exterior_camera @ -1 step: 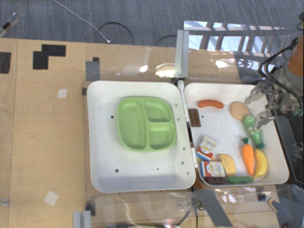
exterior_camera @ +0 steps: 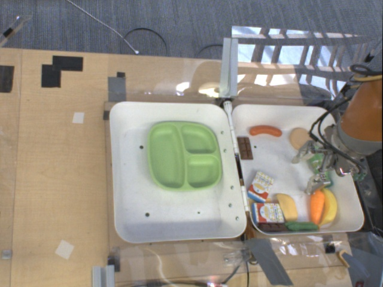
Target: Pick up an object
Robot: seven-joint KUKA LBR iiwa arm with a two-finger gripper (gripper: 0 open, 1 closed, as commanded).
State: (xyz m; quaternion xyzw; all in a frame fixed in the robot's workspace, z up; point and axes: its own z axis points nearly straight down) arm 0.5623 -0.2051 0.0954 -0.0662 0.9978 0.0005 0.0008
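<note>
Gripper [exterior_camera: 315, 171] hangs open above the right bin [exterior_camera: 358, 225], holding nothing.
It should descend straight onto the carrot [exterior_camera: 317, 206] near the front edge, fingers astride it.

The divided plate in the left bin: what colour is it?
Light green. The divided plate lies in the white left bin, plain in the camera view.

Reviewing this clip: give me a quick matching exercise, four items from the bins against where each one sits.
Things:
1. green divided plate
2. red sausage
3. carrot
4. chocolate bar

Places:
A. right bin, far side, middle
B. just below the hand, beside the banana
C. middle of the left bin
D. right bin, against the divider between the bins

Pairs: 1-C, 2-A, 3-B, 4-D
</note>
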